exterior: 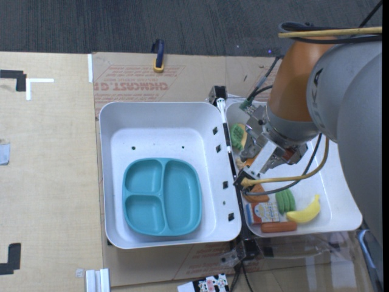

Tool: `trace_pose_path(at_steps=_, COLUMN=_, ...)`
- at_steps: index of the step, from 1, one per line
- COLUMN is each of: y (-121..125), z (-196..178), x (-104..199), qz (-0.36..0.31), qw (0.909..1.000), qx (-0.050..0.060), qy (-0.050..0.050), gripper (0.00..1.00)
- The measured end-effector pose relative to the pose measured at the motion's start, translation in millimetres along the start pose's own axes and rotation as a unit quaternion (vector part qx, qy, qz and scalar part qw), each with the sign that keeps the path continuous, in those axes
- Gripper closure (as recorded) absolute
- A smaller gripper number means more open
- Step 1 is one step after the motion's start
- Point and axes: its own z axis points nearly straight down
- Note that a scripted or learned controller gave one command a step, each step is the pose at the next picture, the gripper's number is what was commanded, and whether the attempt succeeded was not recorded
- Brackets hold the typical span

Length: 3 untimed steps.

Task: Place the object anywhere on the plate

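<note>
Bench seen from the near side. Nearest, along the front wall of the right bin (335,190), lie an orange stick (279,227), a small carton (266,212), a banana (305,210) and a green toy (284,199), all crowded together and touching or nearly so. Level with them, in the left bin (152,111), a teal plate (163,196) with three compartments sits bare, towards the front.

Just beyond the toys, the gripper (268,157) hangs low over the right bin, close to the wall shared by the two bins. The grey arm (340,90) covers it from above, so I cannot tell whether it is open or closed, nor whether it has hold of anything. The object to be moved appears to be one of these toys, all of which lie in the right bin and none on the plate.

Judged step: picking.

- Single out one toy at the edge of the cluster.
- Descend squarely over it.
- Lift high enough to clear the shared wall.
- Carry it over the middle of the plate, where any compartment will do.

Crowding makes a double grab or a glancing miss likely.

Farther back, a yellow-green toy (237,136) rests by the dividing wall. A blue clamp (158,55) grips the far edge of the cardboard (140,84).
</note>
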Motion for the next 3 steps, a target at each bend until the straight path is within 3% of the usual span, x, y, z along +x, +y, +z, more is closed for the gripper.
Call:
trace_pose_path(at_steps=1, y=-81.4, z=99.0, x=45.9, qz=0.133, qw=0.9911, qx=0.002, qy=-0.001, gripper=1.0)
trace_pose_path(at_steps=2, y=-87.7, z=19.2, x=93.4, qz=0.07, qw=0.9976, qx=0.0, qy=0.001, gripper=1.0)
trace_pose_path(at_steps=3, y=-87.9, z=19.4, x=93.4, qz=0.07, qw=0.9976, qx=0.0, qy=0.0, gripper=0.0)
